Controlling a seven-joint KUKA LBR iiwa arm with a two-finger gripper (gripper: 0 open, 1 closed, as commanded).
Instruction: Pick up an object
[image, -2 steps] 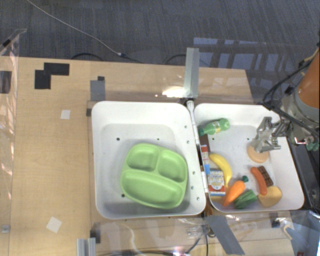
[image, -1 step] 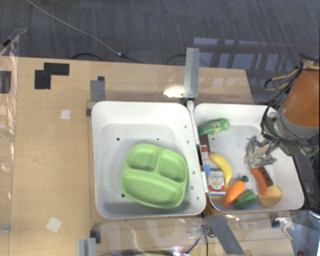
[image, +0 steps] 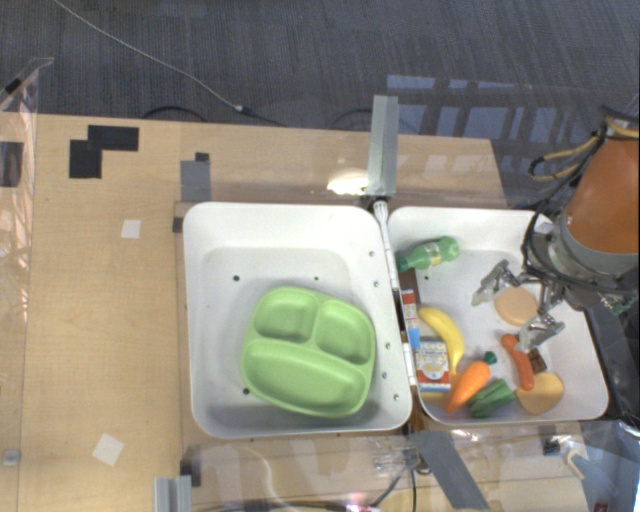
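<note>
- A pale tan round disc (image: 517, 305), flat and smooth like a toy cookie or bread slice, is lying in the right bin (image: 470, 240) directly between the two fingers of the gripper (image: 520, 300); being circular, it is showing no clear long axis or heading.
- The gripper is hanging over the disc with its metal fingers spread wide, one finger (image: 493, 281) sitting to the upper left of the disc and the other to its lower right; whether they are touching it cannot be told.
- Just below the gripper, a small orange-red sausage-shaped piece (image: 518, 363) is lying with its long axis running from upper left to lower right, beside a yellowish rounded lump (image: 541, 392).
- Lower left of the gripper, a glossy carrot (image: 468, 384) is pointing its tip down-left, resting against a dark green piece (image: 492, 397).
- Left of the gripper, a curved yellow banana (image: 445, 336) is running top to bottom next to a small printed carton (image: 431, 366).
- Up and left, a green bottle (image: 429, 252) is lying on its side.
- Far left of the gripper, the left bin (image: 220, 240) is holding a light green divided plastic plate (image: 308, 350) with three compartments.
</note>
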